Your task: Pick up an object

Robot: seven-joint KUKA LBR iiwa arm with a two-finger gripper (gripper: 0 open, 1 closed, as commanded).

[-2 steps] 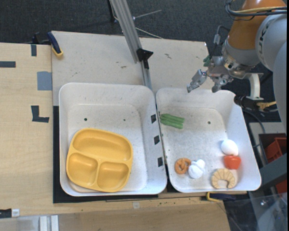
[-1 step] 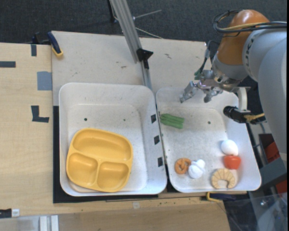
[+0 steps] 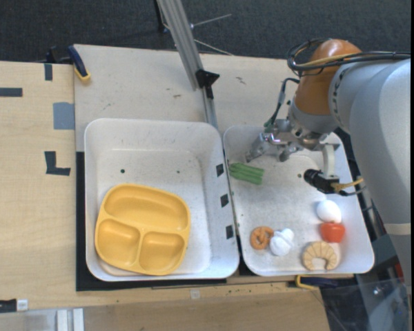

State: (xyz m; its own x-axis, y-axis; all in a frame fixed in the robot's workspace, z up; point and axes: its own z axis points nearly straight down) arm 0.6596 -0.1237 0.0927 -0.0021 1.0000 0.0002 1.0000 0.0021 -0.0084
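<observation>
A green piece (image 3: pixel 246 173), oblong and lying flat, is seen on the floor of the right bin (image 3: pixel 283 202), close to that bin's left wall; nothing else is touched by it. The tool (image 3: pixel 265 149) is held just beyond the green piece, on its far side and slightly to the view's right; whether the tool is open or closed cannot be told, and nothing is seen gripped in it.

Nearer the camera than the green piece, a small brown pretzel-like ring (image 3: pixel 261 237) is placed, with a white lump (image 3: pixel 282 242) touching it on the right; further right of these a croissant (image 3: pixel 321 255) is set by the near rim. To the right of the green piece, well apart, a white egg (image 3: pixel 328 211) is found with a red tomato (image 3: pixel 333 232) just beside it.

Left of the green piece, past the wall, the left bin (image 3: pixel 152 143) is seen, and a yellow divided plate (image 3: pixel 143 228) is laid in its near part. Both bins are carried by the table (image 3: pixel 138 81).
</observation>
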